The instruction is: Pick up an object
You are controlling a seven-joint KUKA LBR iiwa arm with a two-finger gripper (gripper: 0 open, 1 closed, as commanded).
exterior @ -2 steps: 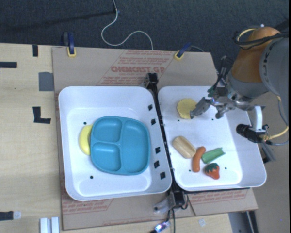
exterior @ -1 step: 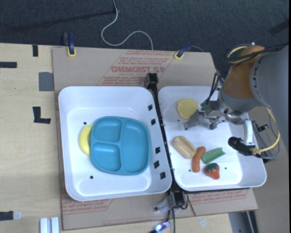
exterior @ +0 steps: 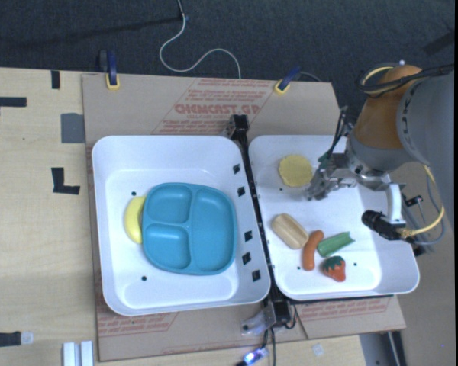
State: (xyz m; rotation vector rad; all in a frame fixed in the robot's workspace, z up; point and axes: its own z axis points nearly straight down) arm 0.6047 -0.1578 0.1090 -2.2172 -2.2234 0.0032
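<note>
In the right bin lie a round yellow disc, a tan bread roll, an orange-red sausage, a green pepper-like piece and a small strawberry. My gripper hangs low over the bin's upper middle, just right of the yellow disc and above the roll. Nothing shows between its fingertips.
The left bin holds a blue divided plate with a yellow piece tucked under its left side. A black divider runs between the bins. The grey arm with its orange band covers the right bin's upper right corner.
</note>
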